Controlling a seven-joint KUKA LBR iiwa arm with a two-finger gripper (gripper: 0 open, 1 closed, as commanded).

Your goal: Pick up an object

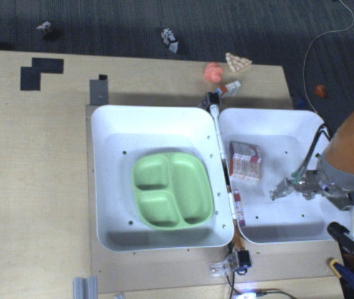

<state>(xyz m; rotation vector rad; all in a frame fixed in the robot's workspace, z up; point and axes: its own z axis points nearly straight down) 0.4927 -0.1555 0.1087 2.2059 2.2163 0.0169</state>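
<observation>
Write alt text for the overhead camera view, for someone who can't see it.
A robot arm's claw hovers inside the right white bin, beside a small clear packet. The left white bin holds a green divided tray.

The light wooden bench [33, 179] carries two shallow white bins side by side: the left bin [111, 167] near the centre, the right bin [289, 126] touching it at 3 o'clock. Toward 12 o'clock of the bins, on the bench's far edge, lie a pink ball [213, 73] and a tan wedge-shaped item [237, 61] just beside it. Dark patches [40, 72] mark the bench at 10 o'clock.
</observation>
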